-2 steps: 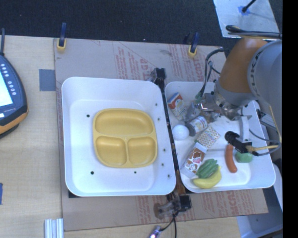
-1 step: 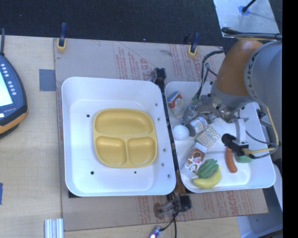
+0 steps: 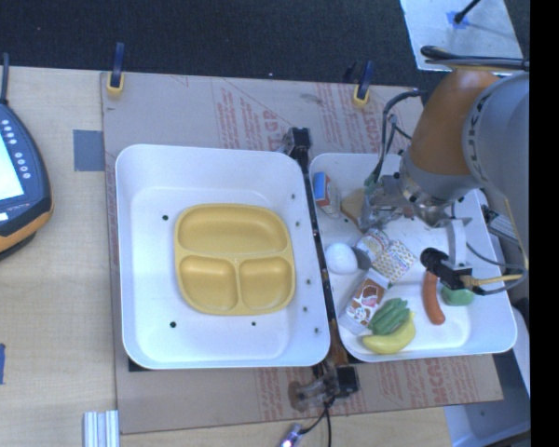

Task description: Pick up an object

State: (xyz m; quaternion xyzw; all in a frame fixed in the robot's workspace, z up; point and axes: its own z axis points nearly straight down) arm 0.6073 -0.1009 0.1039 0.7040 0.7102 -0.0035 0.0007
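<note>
camera view, arm: grey KUKA with orange band reaches in from the right, wrist low over the right bin (image 3: 489, 341), upper half.
camera view, gripper (image 3: 384, 214): down near the bin's upper-left area, close to the blue-and-white packet (image 3: 320, 192); hidden under wrist hardware and cables, can't tell how it stands or whether it has anything.
camera view, right bin contents: white ball (image 3: 340, 258) near the left wall; patterned packet (image 3: 388, 253) just right of it; carton (image 3: 364, 303) below; banana (image 3: 388, 340) with a green vegetable (image 3: 390, 315) touching it at the bottom; red-orange sausage (image 3: 433, 299) and small green item (image 3: 458, 295) at right.
camera view, left bin (image 3: 135, 250): holds yellow divided tray (image 3: 234, 257), centred, its compartments bare.
camera view, bench: orange-edged pendant (image 3: 9, 180) at far left.
progress: judged as reach/descent stage; nothing visibly lifted, all objects lie on the bin floor.
left to do: close on one item, probably one by the gripper, then raise it clear.
</note>
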